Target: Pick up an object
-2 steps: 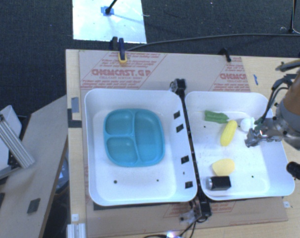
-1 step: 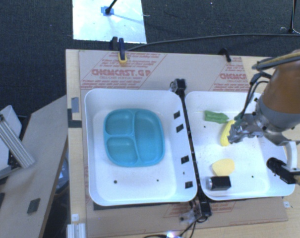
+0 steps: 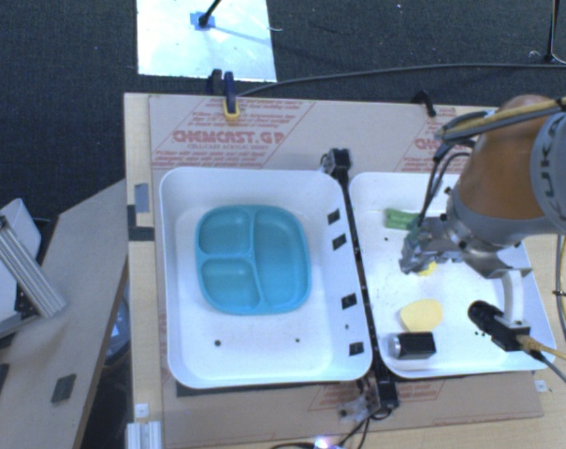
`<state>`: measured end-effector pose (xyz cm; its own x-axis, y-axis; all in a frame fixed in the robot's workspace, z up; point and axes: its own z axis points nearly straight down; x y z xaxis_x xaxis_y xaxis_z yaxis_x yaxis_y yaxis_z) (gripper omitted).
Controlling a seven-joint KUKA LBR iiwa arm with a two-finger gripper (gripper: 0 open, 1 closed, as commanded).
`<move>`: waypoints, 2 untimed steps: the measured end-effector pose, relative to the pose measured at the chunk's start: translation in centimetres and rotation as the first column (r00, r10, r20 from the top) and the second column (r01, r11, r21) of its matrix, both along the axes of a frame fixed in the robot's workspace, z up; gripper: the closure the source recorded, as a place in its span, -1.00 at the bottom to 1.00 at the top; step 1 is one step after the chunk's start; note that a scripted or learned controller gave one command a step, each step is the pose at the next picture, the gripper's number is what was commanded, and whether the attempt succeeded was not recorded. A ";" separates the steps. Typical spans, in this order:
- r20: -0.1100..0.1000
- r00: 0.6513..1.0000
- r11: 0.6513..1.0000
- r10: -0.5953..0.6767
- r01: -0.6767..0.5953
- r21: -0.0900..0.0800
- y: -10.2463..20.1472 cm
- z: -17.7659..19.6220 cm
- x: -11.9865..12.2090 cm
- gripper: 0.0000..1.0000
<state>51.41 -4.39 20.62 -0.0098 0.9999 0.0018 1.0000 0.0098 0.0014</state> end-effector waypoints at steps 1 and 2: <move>0.001 1.000 1.000 0.000 0.000 0.000 5.1 1.6 -0.6 1.00; -0.001 1.000 1.000 0.001 -0.001 0.001 10.4 1.1 -1.7 1.00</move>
